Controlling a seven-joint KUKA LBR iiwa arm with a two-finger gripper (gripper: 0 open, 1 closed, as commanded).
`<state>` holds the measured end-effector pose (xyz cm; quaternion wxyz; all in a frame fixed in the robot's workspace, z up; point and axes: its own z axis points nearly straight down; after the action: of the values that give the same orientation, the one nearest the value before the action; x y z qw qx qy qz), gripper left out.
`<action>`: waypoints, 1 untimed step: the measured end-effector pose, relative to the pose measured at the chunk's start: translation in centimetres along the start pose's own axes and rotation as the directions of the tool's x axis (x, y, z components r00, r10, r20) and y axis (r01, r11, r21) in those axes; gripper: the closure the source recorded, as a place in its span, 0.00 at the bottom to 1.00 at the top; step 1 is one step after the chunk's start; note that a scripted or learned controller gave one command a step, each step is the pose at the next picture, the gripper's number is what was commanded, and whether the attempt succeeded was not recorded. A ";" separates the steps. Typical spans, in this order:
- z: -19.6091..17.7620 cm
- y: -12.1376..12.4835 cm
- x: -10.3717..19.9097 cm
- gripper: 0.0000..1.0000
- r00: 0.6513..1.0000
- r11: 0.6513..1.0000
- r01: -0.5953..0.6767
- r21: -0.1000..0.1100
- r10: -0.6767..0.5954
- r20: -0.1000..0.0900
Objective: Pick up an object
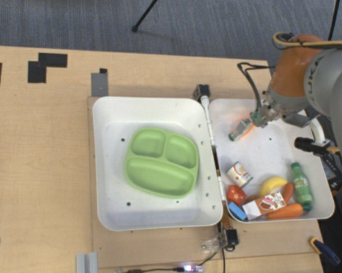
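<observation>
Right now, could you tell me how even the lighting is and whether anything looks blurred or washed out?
Camera view: lighting is soft and even, with faint shadows along the left bin walls; the right bin floor is bright, nearly washed out; the end effector and the small orange object by it look slightly blurred; the green tray is sharp.

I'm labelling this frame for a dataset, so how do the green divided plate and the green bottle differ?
The green divided plate lies alone in the left bin; the green bottle lies among other items in the right bin. The plate is pale green and looks much larger; the bottle is darker and slim. The plate is flat with three compartments; the bottle lies on its side. Both are green.
</observation>
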<state>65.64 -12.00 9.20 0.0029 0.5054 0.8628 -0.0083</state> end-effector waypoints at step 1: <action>0.0 0.0 -0.1 0.00 0.999 0.999 0.042 0.001 -0.042 -0.001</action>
<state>65.71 -12.05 9.16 0.0021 0.4871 0.8733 -0.0088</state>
